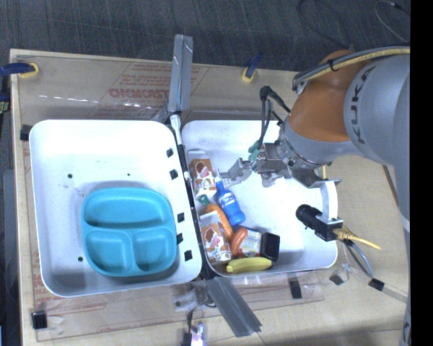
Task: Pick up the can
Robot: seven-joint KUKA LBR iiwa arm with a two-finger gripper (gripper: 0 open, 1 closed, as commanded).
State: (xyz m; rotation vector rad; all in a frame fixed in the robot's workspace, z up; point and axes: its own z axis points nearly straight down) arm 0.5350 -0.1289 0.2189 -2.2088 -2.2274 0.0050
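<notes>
My gripper [254,171] hung open at frame centre-right, above the right bin [296,132], near the blue bottle [231,206].

A blue divided tray [128,231] lies in the left bin [50,157] — banana [249,264] in the right bin [224,130].

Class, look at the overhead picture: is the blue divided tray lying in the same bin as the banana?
No. The blue tray lies in the left bin, while the banana lies in the right bin.
</notes>
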